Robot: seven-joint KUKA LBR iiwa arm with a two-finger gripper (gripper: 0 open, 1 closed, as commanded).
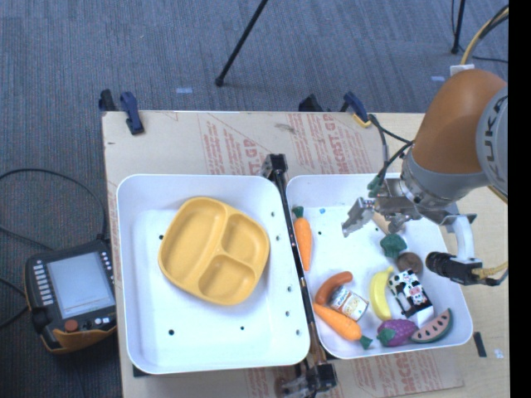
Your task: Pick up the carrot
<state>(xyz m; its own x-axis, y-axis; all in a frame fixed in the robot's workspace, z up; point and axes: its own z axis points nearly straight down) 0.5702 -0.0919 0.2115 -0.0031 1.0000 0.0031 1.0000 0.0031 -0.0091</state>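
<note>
your claw hangs over the upper part of the right bin, and you cannot tell how it is set. the carrot lies lengthwise along that bin's left wall, apart from the claw, with a second carrot lower down beside a small can. left of the right bin, the other bin holds a yellow divided plate.

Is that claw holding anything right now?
Nothing shows in the claw. It hangs over the right bin; the carrot lies apart by the bin's left wall.
</note>
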